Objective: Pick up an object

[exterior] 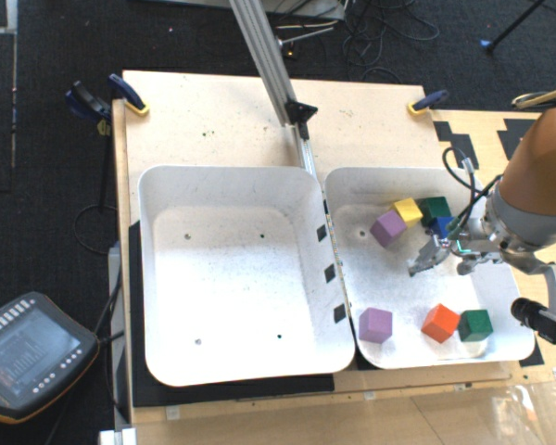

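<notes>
The gripper (pixel 426 260) is lowered into the right bin (pixel 352 193) near its back edge, just beside the purple block (pixel 386 228) (how wide the hand is cannot be told), so nothing is held and a closer reach is judged needed next.

arm (pixel 536 179): cut off at right edge | blue block (pixel 442 224): mostly hidden behind gripper (pixel 435 256)

teach pendant (pixel 28 355) floor lower left | blue-yellow clamps (pixel 130 95) (pixel 427 102) bench corners | aluminium rail (pixel 264 49) slanted
</notes>
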`<act>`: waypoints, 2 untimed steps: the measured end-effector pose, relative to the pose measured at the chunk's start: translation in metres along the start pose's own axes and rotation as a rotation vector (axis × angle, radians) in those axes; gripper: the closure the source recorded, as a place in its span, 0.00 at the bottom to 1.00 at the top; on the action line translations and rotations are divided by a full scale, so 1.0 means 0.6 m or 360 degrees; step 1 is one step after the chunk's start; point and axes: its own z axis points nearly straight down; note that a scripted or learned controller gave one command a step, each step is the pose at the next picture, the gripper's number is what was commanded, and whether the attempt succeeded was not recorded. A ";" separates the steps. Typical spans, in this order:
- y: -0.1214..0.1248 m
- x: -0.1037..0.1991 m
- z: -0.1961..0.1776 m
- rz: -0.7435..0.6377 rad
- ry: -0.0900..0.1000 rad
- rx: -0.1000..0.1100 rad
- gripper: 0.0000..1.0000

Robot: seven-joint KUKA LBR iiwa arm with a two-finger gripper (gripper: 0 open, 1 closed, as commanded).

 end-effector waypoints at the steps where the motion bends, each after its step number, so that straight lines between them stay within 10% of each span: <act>1: 0.002 0.000 -0.004 0.0002 -0.0002 -0.0007 0.00; 2: -0.014 -0.003 0.078 0.0004 0.0000 0.0001 0.00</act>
